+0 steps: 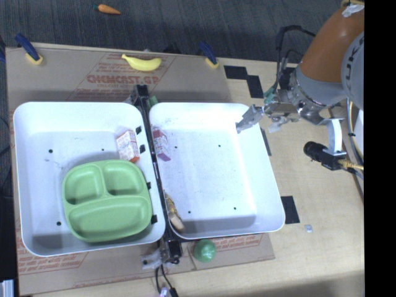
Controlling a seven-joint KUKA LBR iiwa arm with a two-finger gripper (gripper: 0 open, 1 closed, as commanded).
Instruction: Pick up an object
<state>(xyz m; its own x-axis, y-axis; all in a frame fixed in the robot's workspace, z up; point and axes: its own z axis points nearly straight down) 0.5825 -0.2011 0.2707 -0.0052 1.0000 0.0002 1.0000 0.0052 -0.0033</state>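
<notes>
Red print on the cardboard [93, 82] behind the left bin [25, 166] reads roughly "CHEMCAST GP". The smaller print around it is too blurred to read.

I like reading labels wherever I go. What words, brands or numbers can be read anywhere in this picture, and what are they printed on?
"CHEMCAST GP" as best it reads, in faded red, on the cardboard sheet under the bins, just below the banana.
Red print along the cardboard's front edge: too small to read.
Small carton in the left bin: printing blurred, unreadable.
Packet in the right bin: unreadable.
</notes>
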